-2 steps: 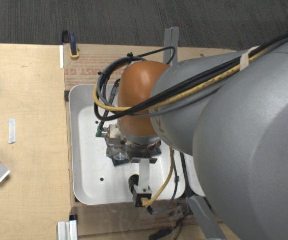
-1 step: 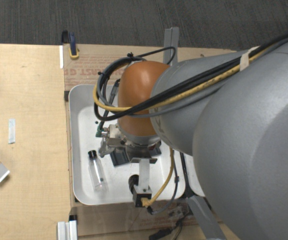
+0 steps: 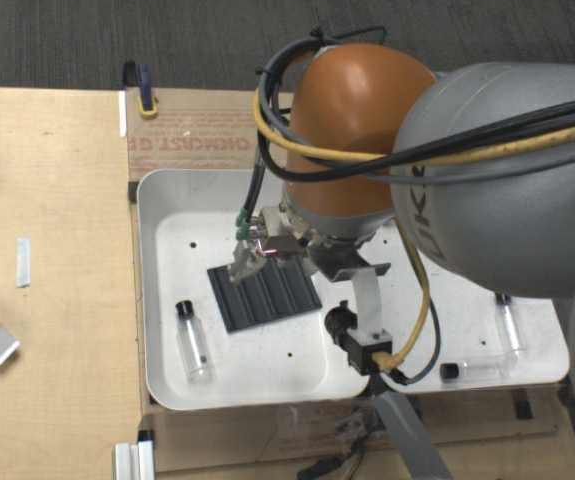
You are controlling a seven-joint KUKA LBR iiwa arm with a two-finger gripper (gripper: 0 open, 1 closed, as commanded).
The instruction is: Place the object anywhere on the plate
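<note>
Camera view: the arm (image 3: 447,148) hides much of the white bin (image 3: 167,218); the gripper (image 3: 245,260) sits at the ribbed dark plate's (image 3: 267,296) upper-left edge, grip unclear. Clear tube (image 3: 193,343) lies lower left

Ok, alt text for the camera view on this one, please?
A grey arm with an orange band reaches over a shallow white bin, its tool low at the upper edge of a dark ribbed plate. Two clear vials lie in the bin, one on each side.
</note>
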